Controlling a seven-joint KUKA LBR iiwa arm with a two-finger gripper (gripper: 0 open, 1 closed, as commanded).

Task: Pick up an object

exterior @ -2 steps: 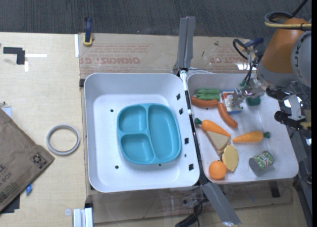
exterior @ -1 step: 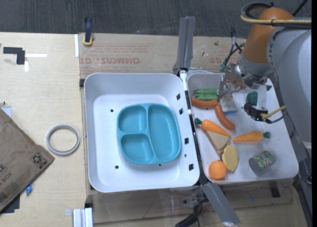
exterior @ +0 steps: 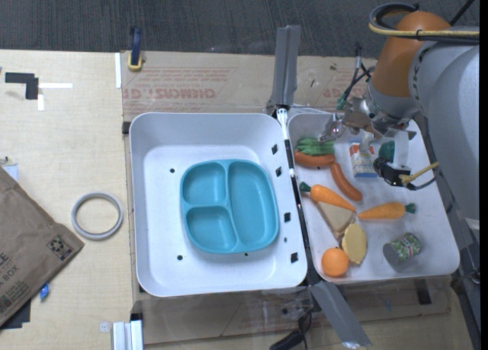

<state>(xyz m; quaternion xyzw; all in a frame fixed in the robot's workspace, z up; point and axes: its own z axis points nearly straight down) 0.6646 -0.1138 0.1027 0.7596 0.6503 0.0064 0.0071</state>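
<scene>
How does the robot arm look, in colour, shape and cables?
The arm is thick, rounded and light grey, with an orange band above the wrist. Thin black and yellowish cables loop around that band. The gripper is a small metallic part with wires.

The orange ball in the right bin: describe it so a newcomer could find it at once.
Start at the right bin, the one crowded with toy food. At its near edge, left of the slanted yellow slice, sits the orange ball. It is the only round orange piece; both carrots are long and tapered.

Blue divided plate (exterior: 229, 206) in left bin (exterior: 145, 188), food in right bin (exterior: 435, 219)
</scene>
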